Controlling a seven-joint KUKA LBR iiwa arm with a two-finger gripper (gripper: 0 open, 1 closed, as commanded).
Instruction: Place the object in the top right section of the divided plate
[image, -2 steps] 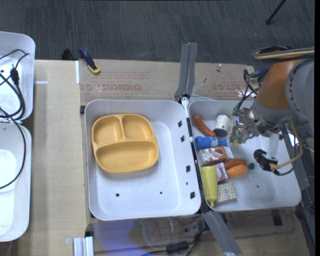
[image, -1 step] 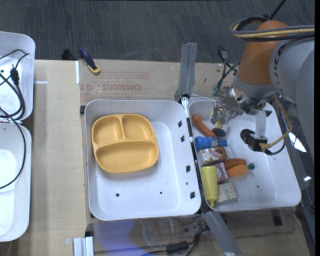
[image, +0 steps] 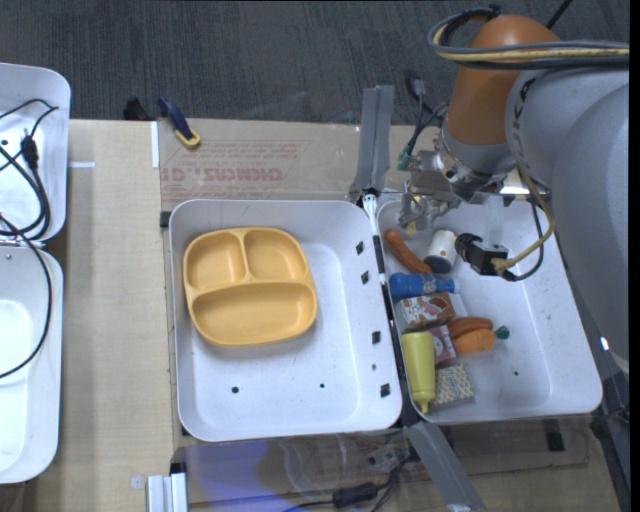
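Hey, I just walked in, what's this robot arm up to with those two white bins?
The arm's gripper hangs low over the far corner of the right bin, close to a small pile of toy food: a hot dog, a carrot, a yellow bottle and a few packets. Nothing can be seen held between its fingers. The yellow divided plate sits in the left bin with nothing in its sections, so the placing step is not yet done.

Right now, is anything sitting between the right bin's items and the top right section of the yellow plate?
Only the bins' walls where they meet stand in the way, and the load must be lifted over them. The divided plate lies in the left bin. The gripper hovers above the hot dog in the right bin.
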